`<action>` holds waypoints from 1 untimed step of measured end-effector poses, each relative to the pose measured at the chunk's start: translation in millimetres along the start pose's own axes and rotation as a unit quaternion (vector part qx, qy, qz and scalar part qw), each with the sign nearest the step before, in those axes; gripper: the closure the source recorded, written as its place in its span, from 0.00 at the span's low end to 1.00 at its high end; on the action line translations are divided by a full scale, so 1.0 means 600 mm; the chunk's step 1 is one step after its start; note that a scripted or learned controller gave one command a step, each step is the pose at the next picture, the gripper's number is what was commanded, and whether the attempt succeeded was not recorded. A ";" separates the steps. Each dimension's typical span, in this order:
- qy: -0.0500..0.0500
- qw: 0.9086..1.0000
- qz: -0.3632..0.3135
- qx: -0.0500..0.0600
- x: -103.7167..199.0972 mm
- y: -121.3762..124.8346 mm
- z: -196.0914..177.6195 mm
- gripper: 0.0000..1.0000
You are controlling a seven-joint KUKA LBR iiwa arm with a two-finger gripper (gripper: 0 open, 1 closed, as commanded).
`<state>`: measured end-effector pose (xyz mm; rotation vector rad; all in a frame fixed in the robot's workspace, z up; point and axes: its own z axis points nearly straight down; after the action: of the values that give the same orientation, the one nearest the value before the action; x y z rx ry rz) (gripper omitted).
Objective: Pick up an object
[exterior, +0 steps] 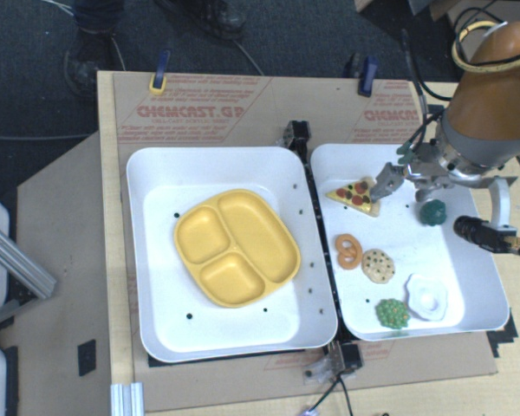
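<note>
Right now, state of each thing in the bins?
Tray: upright in the left bin.
Pizza: flat in the right bin, end effector at its edge.
Pretzel: flat, loose.
Cookie: flat, beside pretzel.
Broccoli: loose.
Egg: flat, yolk up.
Green ball: loose.

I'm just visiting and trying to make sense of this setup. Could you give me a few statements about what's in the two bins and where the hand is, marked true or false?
1. A yellow divided plate lies in the left bin. True.
2. The pizza slice lies on the yellow plate. False: it lies in the right bin.
3. The hand is beside the pizza slice. True.
4. The pretzel and cookie lie in separate bins. False: both are in the right bin.
5. A green broccoli piece lies near the right bin's front edge. True.
</note>
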<state>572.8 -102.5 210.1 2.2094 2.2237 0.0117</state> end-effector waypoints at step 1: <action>0.000 1.000 0.000 0.000 0.000 0.000 0.000 0.00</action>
<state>572.8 -102.5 210.1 2.2094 2.2236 0.0118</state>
